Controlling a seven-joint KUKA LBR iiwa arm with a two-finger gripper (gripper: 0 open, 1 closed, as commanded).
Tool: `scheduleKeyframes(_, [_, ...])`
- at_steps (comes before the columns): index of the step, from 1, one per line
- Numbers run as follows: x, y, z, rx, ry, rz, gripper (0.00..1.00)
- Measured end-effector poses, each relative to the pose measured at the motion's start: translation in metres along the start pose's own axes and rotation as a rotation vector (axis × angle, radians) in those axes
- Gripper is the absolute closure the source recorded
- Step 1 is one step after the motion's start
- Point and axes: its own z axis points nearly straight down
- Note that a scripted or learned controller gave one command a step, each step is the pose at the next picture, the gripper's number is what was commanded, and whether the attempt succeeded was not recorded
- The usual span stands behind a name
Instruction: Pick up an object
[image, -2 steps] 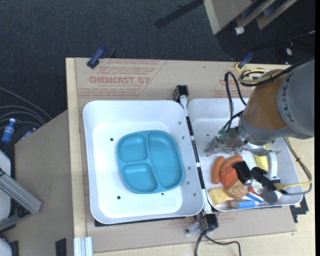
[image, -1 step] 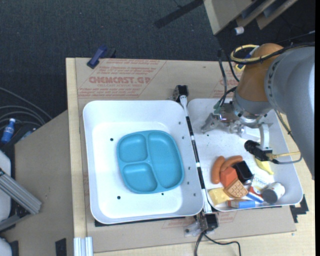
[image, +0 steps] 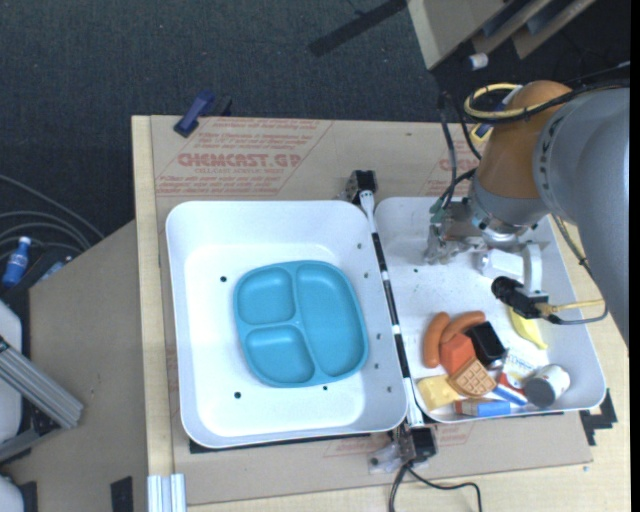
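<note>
Pincer (image: 447, 243) is hovering at right bin's (image: 405, 215) far edge, grip state hard to tell; toys (image: 470, 362) are lying piled near its front corner; blue plate (image: 299, 322) is sitting in left bin (image: 200, 240).

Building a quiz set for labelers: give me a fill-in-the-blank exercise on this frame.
1. The light blue plastic divided plate lies in the ____ shallow white bin.
2. That plate has ____ compartments.
3. The small toy objects, including the orange sausage-shaped toy, are piled in the right white bin's ____ corner.
4. The gripper sits over the ____ white bin.

Missing words: left; three; near right; right
</note>
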Motion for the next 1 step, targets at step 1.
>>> scheduleKeyframes(1, [0.0000,-0.0001,0.0002,0.000,0.000,0.000,0.00])
